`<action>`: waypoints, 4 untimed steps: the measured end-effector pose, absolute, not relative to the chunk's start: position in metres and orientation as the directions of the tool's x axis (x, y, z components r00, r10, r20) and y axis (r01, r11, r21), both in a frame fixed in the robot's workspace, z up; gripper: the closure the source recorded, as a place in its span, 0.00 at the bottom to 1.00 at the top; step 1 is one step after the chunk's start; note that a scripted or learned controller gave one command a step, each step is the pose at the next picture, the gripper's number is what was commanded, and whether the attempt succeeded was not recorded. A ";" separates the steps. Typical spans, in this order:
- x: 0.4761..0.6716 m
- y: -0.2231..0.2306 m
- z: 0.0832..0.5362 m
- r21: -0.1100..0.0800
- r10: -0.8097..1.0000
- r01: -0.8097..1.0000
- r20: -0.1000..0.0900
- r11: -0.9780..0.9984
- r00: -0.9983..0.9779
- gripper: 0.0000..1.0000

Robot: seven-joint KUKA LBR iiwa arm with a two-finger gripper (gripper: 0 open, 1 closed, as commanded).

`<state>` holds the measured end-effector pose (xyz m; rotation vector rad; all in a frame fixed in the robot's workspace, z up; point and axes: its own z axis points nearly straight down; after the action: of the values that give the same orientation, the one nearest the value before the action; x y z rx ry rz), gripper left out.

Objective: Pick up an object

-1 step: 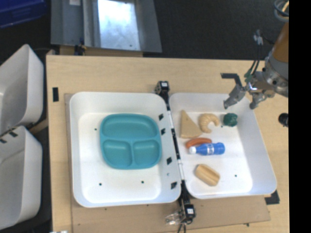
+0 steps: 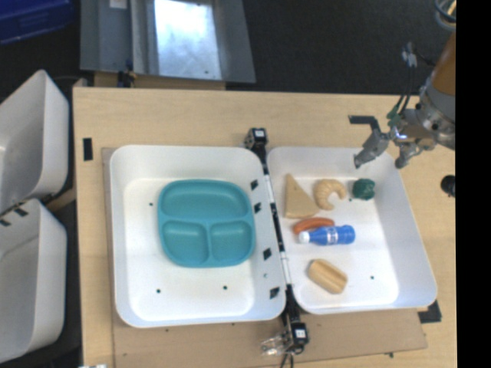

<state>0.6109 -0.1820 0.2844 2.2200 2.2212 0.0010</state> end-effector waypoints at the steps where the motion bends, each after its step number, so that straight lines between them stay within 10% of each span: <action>1: 0.615 -0.175 0.231 0.001 1.000 1.000 -0.003 0.002 -0.002 0.00; 3: 0.617 -0.183 0.126 -0.001 1.000 1.000 -0.003 -0.002 0.002 0.00; 4: 0.618 -0.184 0.139 0.004 1.000 1.000 -0.003 -0.003 0.003 1.00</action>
<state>0.6181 -0.1837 0.1391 2.2210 2.2149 0.0015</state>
